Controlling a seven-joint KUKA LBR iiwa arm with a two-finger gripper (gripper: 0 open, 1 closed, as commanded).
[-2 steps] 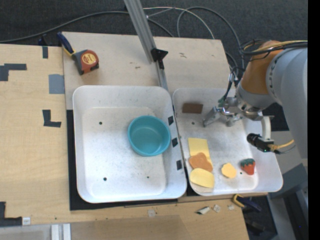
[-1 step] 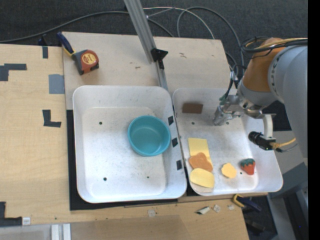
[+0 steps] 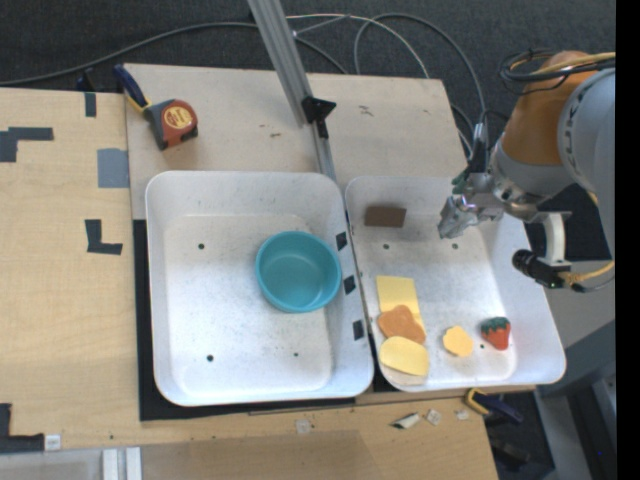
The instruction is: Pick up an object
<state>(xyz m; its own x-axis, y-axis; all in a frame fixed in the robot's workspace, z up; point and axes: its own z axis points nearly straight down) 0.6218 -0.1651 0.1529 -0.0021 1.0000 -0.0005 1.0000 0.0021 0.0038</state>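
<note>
We found the arm (image 3: 560, 118) reaching in from the right of the camera view, its orange band above the wrist, with the end effector (image 3: 455, 218) hanging over the upper part of the right bin (image 3: 530, 313), near that bin's far right side. How far it stood open we could not tell, and we saw nothing in its grasp.

On the table (image 3: 60, 268) we noted two shallow white bins side by side. The left bin (image 3: 180, 268) held a teal bowl (image 3: 297, 271), upright, towards its right half. A tape measure (image 3: 172, 120) lay on the table beyond the left bin's far corner. A grey metal bar (image 3: 290, 63) ran down at a slant from the top of the view to the gap between the two bins. Cables (image 3: 400, 28) trailed across the dark floor behind the table.

In the right bin, a brown block (image 3: 385, 216) lay just to the left of the end effector and apart from it. Nearer the front edge we recorded a yellow square piece (image 3: 396, 293), an orange piece (image 3: 401, 323) touching it, and a pale yellow piece (image 3: 404, 356) against the orange one. A small round orange-yellow piece (image 3: 458, 342) and a red strawberty-like item (image 3: 496, 333) lay to their right, all well below the end effector.
</note>
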